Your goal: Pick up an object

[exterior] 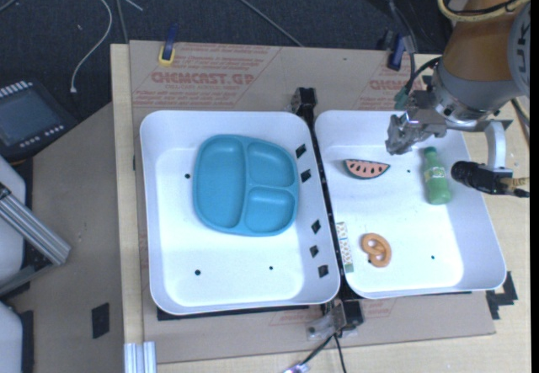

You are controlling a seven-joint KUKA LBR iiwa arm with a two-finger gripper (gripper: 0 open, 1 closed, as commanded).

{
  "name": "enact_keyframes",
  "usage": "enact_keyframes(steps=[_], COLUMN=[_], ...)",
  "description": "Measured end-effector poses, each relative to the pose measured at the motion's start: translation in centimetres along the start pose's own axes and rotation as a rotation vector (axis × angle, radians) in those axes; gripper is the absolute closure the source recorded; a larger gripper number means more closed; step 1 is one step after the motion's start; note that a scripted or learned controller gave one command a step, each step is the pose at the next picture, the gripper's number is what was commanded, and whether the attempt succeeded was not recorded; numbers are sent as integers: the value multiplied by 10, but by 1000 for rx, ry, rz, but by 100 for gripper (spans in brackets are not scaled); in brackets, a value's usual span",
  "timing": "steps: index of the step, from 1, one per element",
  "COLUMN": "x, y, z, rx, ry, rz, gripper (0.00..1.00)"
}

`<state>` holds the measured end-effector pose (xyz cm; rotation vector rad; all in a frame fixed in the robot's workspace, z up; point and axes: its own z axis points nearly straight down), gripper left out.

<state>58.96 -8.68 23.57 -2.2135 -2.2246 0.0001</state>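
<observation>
Up in the far part of the right bin, the gripper hangs just beyond the watermelon slice, with nothing seen between its tips; how wide it stands cannot be told from this angle. That slice is a flat red half-round with dark seeds and a green rind, its long axis across the bin and its curved rind toward the near side. Right of the slice a green bottle lies lengthwise, and nearer than the slice sits a brown pretzel.
</observation>
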Motion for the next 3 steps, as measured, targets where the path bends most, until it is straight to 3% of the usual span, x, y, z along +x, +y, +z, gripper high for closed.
enact_keyframes(steps=[3], x=[146], y=[20], z=[-5], rx=[-4], ry=[0], rz=[0], gripper=[100])
